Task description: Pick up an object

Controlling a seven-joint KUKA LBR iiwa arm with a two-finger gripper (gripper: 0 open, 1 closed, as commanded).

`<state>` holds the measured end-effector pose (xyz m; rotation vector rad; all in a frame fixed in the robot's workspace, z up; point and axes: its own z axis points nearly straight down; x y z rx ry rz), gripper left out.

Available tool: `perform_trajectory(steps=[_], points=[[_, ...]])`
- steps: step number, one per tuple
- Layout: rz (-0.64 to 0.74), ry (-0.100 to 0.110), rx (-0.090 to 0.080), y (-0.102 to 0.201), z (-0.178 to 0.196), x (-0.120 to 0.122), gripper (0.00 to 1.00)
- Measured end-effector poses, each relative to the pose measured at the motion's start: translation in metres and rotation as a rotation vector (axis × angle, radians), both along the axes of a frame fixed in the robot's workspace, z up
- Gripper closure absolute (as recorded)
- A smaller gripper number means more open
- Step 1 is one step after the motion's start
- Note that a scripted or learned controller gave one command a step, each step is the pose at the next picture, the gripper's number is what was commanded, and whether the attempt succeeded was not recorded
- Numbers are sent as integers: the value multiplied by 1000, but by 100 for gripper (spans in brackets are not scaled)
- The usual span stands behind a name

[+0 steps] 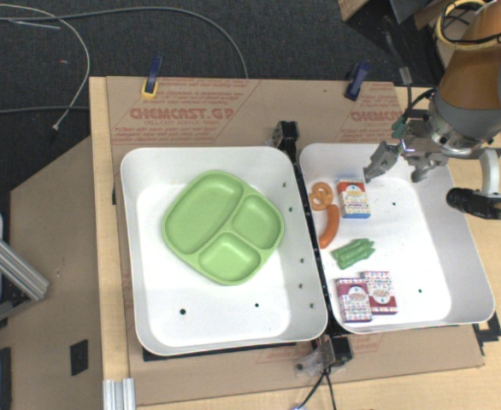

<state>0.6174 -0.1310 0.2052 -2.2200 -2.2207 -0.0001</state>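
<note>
Arm enters from the right, wrist angled down. Gripper (398, 166) hovers with fingers spread wide, holding nothing; small carton (353, 200) lies just below-left.

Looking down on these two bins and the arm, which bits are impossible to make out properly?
- Arm: its upper part is cut off by the camera view's top and right edges.
- Small carton: printing too small to read.
- Two red packets: labels too small to read.
- Right bin: far corner hidden beneath the gripper.

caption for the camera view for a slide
KUKA hand open above right bin of toy food; green divided plate in left bin.
</note>
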Motion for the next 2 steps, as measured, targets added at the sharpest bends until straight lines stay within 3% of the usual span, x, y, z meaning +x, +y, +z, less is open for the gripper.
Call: perform_trajectory(steps=[2], points=[[0,6,1,-3,-96,3,0]])
